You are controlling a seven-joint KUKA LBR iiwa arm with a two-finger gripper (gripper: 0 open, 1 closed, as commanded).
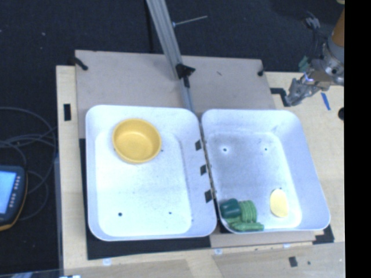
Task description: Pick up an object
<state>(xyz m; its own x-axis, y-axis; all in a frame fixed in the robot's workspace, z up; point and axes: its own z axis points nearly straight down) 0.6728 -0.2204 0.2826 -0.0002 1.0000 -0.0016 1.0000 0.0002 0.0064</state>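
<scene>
Toys are seen nearest the camera, gathered along the near wall of the right bin (pixel 301 155): a green toy (pixel 240 213) made of a dark block, a ribbed disc and a flat strip lies in the near left corner of that bin, and a pale yellow egg-shaped object (pixel 279 203) is placed just beside it to the right, apart from it. The rest of the right bin's floor is speckled and bare. In the left bin (pixel 98 184) a yellow bowl (pixel 137 140) is set upright in the far left part, well apart from the toys. The two bins are placed side by side, touching along their inner rims, on a tan desk (pixel 69 155) with a brown board (pixel 133 77) under their far edges. A grey metal rail (pixel 165 30) is seen running from the far edge of the view down to the seam between the bins. At the far right, beyond the far right corner of the right bin, the end effector (pixel 295 94) is held above the desk; nothing is seen between its fingers, and whether it is released or clenched cannot be told. A handheld screen unit (pixel 10 193) lies at the left edge.
</scene>
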